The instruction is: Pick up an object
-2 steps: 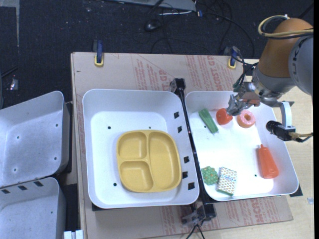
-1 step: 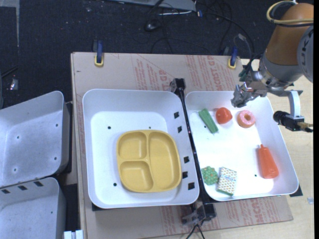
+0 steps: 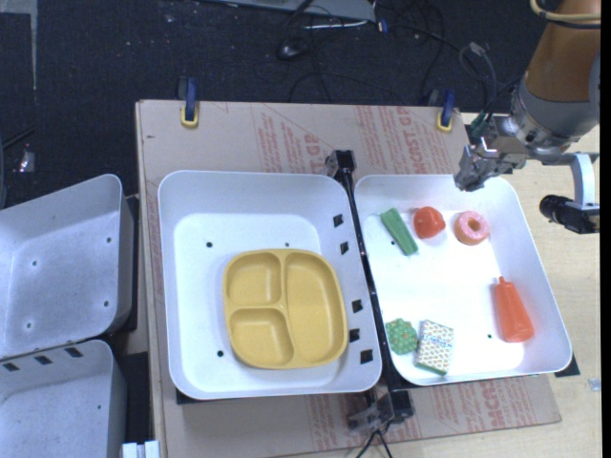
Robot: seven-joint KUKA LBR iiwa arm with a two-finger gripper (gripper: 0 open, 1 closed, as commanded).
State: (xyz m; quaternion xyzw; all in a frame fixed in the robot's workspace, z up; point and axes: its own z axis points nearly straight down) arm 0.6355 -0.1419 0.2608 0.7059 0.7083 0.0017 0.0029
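At the 1 o'clock corner of the right bin (image 3: 535,256), the pincer (image 3: 474,177) is seen over the rim; whether it is apart or together cannot be told. No target is fixed. Nearest candidates lie at its 6 o'clock: pink ring (image 3: 471,227), red ball (image 3: 429,222), green block (image 3: 399,232). Judged risks: rim collision on descent; ball rolling from a closing grasp; ring pushed against the wall
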